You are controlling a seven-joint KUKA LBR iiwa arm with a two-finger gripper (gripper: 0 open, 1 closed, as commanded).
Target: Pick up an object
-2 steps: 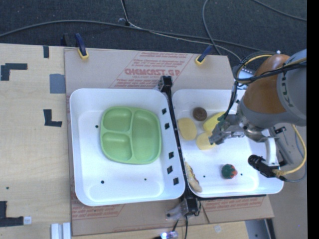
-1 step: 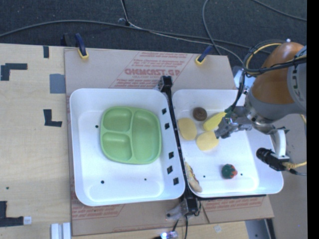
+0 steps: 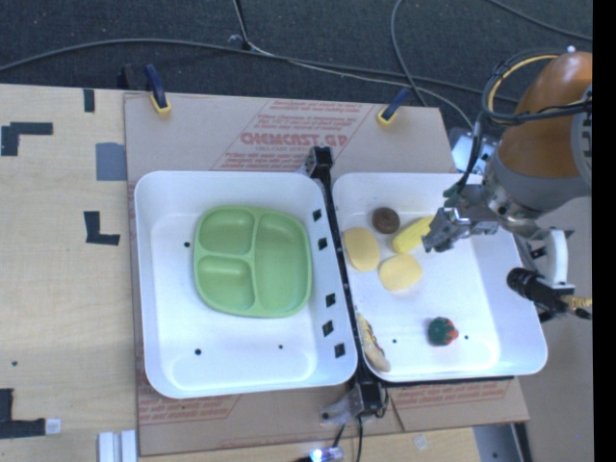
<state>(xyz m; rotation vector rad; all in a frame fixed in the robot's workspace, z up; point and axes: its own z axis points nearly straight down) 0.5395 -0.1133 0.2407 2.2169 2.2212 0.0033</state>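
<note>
Pale wooden counter [image 3: 58, 287] under a brown cardboard sheet [image 3: 279, 133], dark carpet [image 3: 289, 17] beyond with black cables [image 3: 423, 27] trailing across it. Two shallow white bins side by side on the cardboard, clamped at the far edge by two blue-and-yellow clips [image 3: 157, 92].

Over the right bin [image 3: 481, 287], reaching in from the right: grey arm with orange band [image 3: 553, 94], ending in the hand [image 3: 441, 234], low above the bin's far half. Whether open or closed, cannot tell — dark fingers merged in blur. Right at the hand's tip, a yellow piece [image 3: 412, 236], touching or just under it; no clear sign of it sitting between fingers.

Just beside that yellow piece, a small brown round object [image 3: 386, 220] toward the far side. Nearer the divider, a pale yellow round piece [image 3: 362, 249]; close by, toward the camera, another yellow lump [image 3: 400, 273]. Well apart from these, toward the near side of the bin, a small green and red object [image 3: 442, 331]. Against the near left wall of that bin, a tan, elongated thing [image 3: 372, 345], details too small to tell.

In the left bin [image 3: 164, 354], a green divided plate [image 3: 254, 261] with three compartments, lying flat around the middle.

Dark tape marks [image 3: 96, 227] scattered on the bare counter to the left.
</note>
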